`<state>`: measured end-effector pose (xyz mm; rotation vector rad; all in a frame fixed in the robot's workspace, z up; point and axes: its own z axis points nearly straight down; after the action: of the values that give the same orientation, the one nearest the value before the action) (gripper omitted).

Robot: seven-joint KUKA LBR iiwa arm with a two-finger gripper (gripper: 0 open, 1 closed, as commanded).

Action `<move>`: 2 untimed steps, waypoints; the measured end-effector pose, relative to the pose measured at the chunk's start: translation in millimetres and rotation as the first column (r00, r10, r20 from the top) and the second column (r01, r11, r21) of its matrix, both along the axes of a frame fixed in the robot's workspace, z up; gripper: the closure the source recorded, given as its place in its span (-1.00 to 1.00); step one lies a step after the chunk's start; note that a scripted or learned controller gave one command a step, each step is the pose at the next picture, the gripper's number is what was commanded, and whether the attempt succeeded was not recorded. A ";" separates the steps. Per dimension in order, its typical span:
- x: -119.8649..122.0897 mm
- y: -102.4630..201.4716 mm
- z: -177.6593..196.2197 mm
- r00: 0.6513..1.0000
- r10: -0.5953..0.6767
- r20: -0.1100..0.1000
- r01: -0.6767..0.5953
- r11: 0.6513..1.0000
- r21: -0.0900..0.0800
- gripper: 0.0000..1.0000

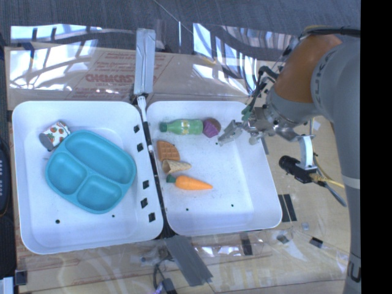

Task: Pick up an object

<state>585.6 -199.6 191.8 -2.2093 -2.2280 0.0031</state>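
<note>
Objects worth picking lie in the right bin point(260, 188), so that is where you should work. Along its upper part, near the centre of the frame, rests a green bottle point(182, 126) on its side, with a purple, rounded piece point(211, 127) touching its right end. Lower down, along the bin's left wall, sit a waffle piece point(166, 149), an ice-cream cone point(176, 166) and an orange carrot point(190, 183), close together. The left bin point(24, 225) holds a blue divided plate point(90, 171) and a small patterned item point(55, 133) at the plate's upper left.

Your gripper point(225, 135) hangs just right of the purple piece, over bare bin floor, and nothing sits between its fingers. Whether they stand apart or together you cannot tell from this slanted view.

My judgement is that the purple piece is the nearest candidate, but it presses against the bottle, so a finger could wedge between them or shove both along. If you go for it, centre over it and set the fingers across its free sides, away from the bottle. The carrot may be easier: it has open floor on its right and below. Straddle its middle across the narrow width, descend fully, close, then lift straight up.
</note>
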 end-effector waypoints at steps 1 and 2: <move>28.9 11.7 -78.9 0.975 -0.224 -0.005 0.224 0.975 0.000 -1.00; 59.2 31.7 -92.5 0.774 -0.632 -0.026 0.632 0.775 -0.018 -1.00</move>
<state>644.8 -168.0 99.3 -2.8135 -1.3502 0.0437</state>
